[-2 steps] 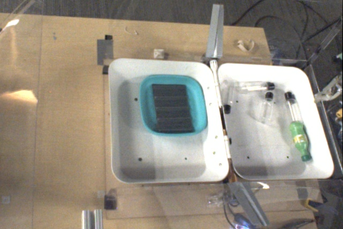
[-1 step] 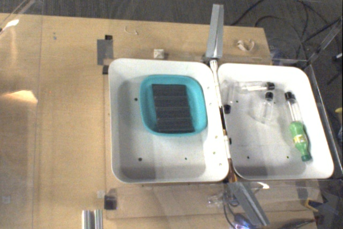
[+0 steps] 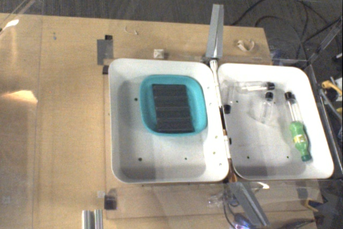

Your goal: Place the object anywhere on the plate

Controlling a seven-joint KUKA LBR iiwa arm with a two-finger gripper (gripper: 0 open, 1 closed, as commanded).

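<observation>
Green bottle (image 3: 299, 139) lying near right bin (image 3: 316, 171) right edge; teal plate (image 3: 201, 110) waiting in left bin (image 3: 123, 169). Clear tubes (image 3: 292, 107) crowding bottle, risking wrong pick. Claw state: cannot tell.

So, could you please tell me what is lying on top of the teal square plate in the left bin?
A dark grey ribbed rectangular block lies flat on the teal square plate, covering its centre, so the surface underneath is hidden.

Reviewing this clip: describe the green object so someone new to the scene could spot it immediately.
Start at the right bin, the one without the teal plate. Along its right side lies a small green bottle, just below a clear tube with a black cap. It is the only coloured item there; its neighbours are all transparent.
</observation>
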